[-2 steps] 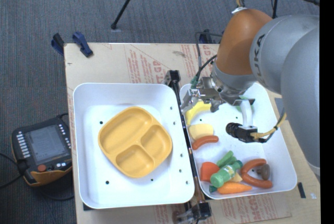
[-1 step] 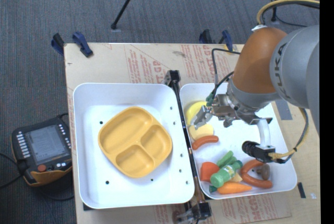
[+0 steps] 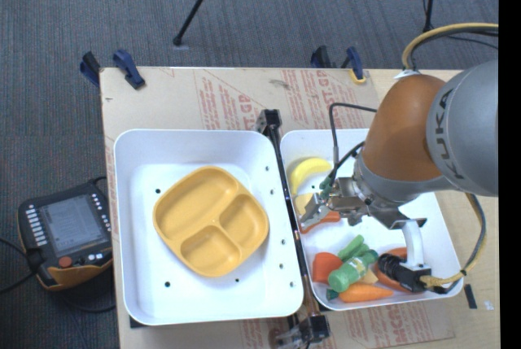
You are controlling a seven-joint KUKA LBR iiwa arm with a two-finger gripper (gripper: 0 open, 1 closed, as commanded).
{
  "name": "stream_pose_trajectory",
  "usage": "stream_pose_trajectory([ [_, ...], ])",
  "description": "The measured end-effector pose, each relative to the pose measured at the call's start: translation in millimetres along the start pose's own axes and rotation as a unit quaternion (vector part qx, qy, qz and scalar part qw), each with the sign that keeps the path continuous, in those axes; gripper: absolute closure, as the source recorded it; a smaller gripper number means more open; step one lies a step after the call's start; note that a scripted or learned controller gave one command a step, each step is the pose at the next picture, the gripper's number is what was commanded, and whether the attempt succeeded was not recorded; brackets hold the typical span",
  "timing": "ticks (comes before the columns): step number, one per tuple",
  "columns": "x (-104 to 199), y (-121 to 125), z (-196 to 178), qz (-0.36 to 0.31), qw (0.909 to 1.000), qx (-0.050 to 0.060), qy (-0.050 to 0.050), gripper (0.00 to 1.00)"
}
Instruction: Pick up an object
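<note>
Glossy plastic tray (image 3: 212, 221) — smooth white bins (image 3: 130, 176)

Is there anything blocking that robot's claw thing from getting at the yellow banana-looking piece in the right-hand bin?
Nothing visible stands in the way. The end effector hangs low in the right bin, right beside the yellow banana-like piece, with no other item between them. The green bottle and the orange pieces lie nearer the bin's front, off that path.

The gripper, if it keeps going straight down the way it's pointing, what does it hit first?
Probably the orange piece just under the gripper, beside the yellow banana in the right bin. Depth is hard to judge from this slanted view.
</note>
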State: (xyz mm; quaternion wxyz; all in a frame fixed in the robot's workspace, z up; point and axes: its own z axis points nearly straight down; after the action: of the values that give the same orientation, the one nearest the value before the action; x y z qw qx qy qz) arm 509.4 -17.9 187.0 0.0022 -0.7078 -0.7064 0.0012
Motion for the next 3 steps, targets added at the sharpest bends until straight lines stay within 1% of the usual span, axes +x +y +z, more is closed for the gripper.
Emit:
stream_pose_trajectory([
  [1,7,60,0,-0.001,1.0000,-0.001,0.000,0.00],
  [2,-63,20,100,0.001,1.0000,0.001,0.000,0.00],
  [3,-64,67,99,-0.001,1.0000,-0.001,0.000,0.00],
])
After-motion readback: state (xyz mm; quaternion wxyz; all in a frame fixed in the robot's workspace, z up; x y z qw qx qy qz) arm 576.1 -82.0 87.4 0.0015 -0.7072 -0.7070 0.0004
